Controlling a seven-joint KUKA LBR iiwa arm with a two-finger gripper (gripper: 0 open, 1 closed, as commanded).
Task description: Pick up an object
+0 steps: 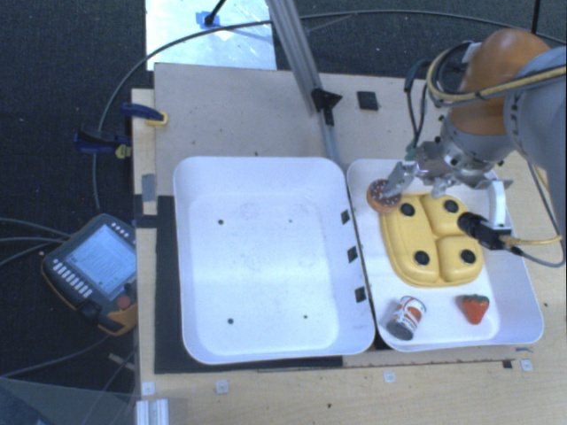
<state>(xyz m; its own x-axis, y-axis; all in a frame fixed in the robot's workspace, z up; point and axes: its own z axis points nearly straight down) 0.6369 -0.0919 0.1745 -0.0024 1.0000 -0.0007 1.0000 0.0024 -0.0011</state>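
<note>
Gripper (416,182) is spread open with nothing between its fingers, over the far end of the right bin (523,277). The doughnut (383,198) lies just left of it (touching the yellow block (431,242)).

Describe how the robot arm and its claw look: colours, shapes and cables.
The arm is a thick, rounded grey tube with a glossy orange band above the wrist. Black and yellow cables loop beside that band. The claw is small and made of silver-grey metal.
</note>
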